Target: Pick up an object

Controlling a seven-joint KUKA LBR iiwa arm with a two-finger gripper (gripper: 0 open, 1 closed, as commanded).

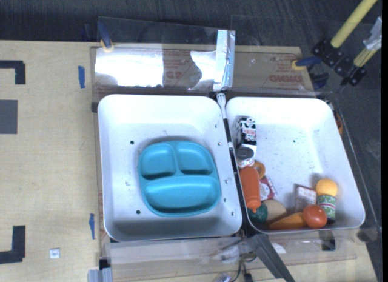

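A blue divided plate (pixel 179 176) lies flat in the left bin (pixel 121 123). Several small toy foods crowd the near and left sides of the right bin (pixel 297 123). A black-and-white patterned carton (pixel 246 130) rests against the bin's left wall, with a dark round piece (pixel 244 152) just below it. An orange-red sausage shape (pixel 250 187) lies lengthwise further down. In the near right corner sit a red tomato (pixel 314 216), a yellow ball-like fruit (pixel 326 187), a small green-labelled jar (pixel 328 205) and an orange carrot (pixel 290 220).
A clear plastic sheet and cardboard (pixel 182 68) stand behind the bins. A yellow rod with black clamps (pixel 354 23) crosses the top right corner. The wooden bench (pixel 42 153) extends to the left with black tape marks.
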